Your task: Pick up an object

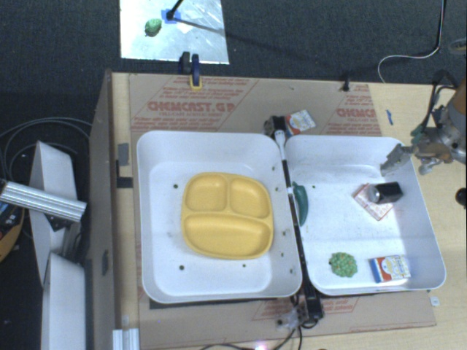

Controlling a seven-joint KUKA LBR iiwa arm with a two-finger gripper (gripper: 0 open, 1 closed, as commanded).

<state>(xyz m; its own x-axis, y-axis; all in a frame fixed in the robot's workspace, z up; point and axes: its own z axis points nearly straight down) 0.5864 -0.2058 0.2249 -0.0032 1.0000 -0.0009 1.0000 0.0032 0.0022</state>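
While the arm [454, 119] reaches in at the right edge, its gripper [408, 157] stands over the far right rim of the right bin [430, 224]. One grey finger [392, 159] slants down and left toward the bin floor, and a second part shows near the rim to its right. Nothing is seen between them; whether the jaws are open or closed cannot be told.

Right bin contents:
- A black block [387, 192] lies on a small card [370, 202] in the far right part of the floor, just below and left of the finger, apart from it. The block's long axis runs roughly left to right; the card sits cornerwise under it.
- A green lump [343, 264] rests near the front wall, round, with no clear axis.
- A small box [389, 267], blue, white and red, lies just right of the lump, long axis left to right, tilted slightly.
- A green piece [300, 202] lies at the left wall by the divider, long axis running front to back.

Left bin [157, 195]: a yellow tray [226, 215] with three compartments lies flat near the middle.

A small packet [300, 121] lies on the board behind the bins.
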